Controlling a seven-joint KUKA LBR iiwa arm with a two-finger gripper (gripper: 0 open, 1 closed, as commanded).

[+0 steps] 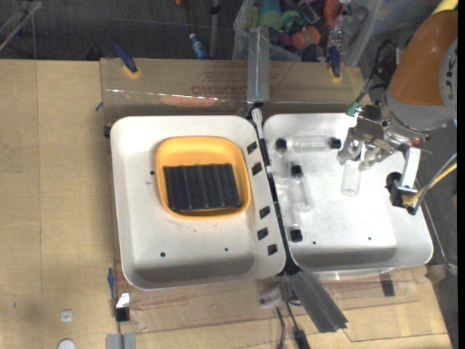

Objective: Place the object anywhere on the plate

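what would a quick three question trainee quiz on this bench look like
1. True or false: the yellow plate sits in the right bin.
2. What lies on the plate?
A. a dark ribbed rectangular block
B. a clear tube
C. a red ball
3. Near which corner of the right bin does the gripper hang?

Key
1. False. The plate is in the left bin.
2. A. The dark ribbed block lies on it.
3. Its upper right corner, with a clear tube just below it. Other clear tubes with dark caps lie near the divider.

Black grooved block [201,187] across most of yellow plate [168,153].
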